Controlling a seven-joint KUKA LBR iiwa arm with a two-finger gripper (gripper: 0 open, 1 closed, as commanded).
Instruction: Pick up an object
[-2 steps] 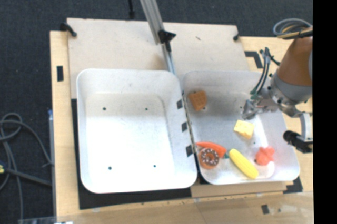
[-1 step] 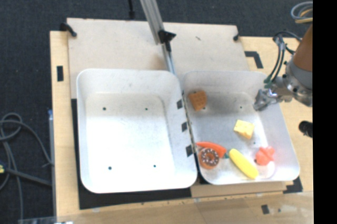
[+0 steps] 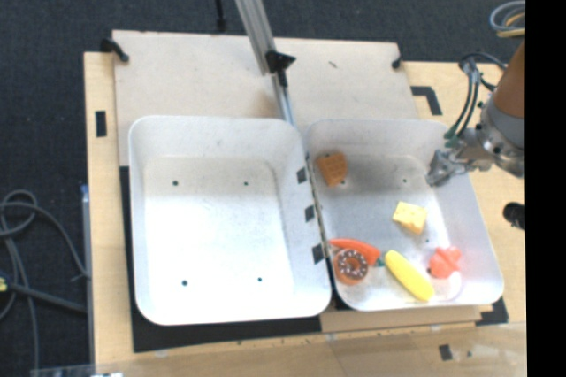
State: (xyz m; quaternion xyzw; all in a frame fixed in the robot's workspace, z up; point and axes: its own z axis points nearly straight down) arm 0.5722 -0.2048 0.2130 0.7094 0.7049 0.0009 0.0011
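Presumably descent comes next: left bin [image 3: 221,216] sits centre-left; right bin [image 3: 460,189] holds a brown crusty piece [image 3: 332,168] at its upper left, a pale yellow cheese-like wedge [image 3: 409,217] mid-bin, a smooth yellow banana [image 3: 409,275] lower down. Gripper [image 3: 439,169] hovers right of centre, above the wedge; grip state cannot be told. Best to centre over the wedge, clear of the wall.

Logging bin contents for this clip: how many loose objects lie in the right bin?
5: brown piece upper left, yellow block mid-right, and donut-like piece, yellow banana-shaped piece and red piece along the near edge.
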